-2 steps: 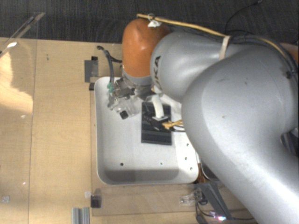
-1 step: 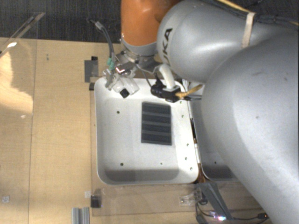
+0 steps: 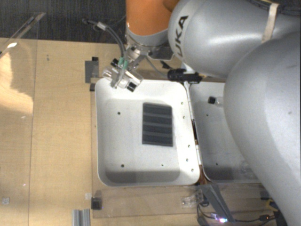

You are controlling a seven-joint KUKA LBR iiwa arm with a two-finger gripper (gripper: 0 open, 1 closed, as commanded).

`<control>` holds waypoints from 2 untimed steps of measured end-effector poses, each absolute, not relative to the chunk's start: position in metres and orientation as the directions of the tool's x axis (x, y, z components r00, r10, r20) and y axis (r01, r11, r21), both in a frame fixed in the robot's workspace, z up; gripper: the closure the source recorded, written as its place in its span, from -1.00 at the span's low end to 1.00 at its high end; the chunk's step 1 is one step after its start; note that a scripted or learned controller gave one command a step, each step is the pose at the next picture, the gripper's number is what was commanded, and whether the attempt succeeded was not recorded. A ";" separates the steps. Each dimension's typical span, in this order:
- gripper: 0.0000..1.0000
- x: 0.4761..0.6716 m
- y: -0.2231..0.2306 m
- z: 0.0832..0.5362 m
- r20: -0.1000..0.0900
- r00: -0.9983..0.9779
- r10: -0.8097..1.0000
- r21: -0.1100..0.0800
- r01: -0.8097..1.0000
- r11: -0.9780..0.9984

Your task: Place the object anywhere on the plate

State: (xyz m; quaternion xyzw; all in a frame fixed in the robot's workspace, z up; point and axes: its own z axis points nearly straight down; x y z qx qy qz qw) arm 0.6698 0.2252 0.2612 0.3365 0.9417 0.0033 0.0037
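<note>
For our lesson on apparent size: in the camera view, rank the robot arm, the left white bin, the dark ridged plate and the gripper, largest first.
1. Robot arm, though nearness to the camera inflates it.
2. Left white bin.
3. Dark ridged plate.
4. Gripper.

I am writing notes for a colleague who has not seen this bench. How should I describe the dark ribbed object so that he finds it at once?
Find the left bin, the white tray away from the big grey arm. Near its middle lies a dark rectangular pad with ridges running across it. It is the sole dark item on that white floor, below and to the right of the end effector at the bin's upper left corner.
</note>
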 end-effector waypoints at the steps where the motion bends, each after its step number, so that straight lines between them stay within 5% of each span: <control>1: 1.00 0.660 0.223 0.193 -0.003 -0.847 0.532 0.006 0.532 0.847; 2: 1.00 0.659 0.225 0.110 -0.008 -0.888 0.460 -0.007 0.460 0.888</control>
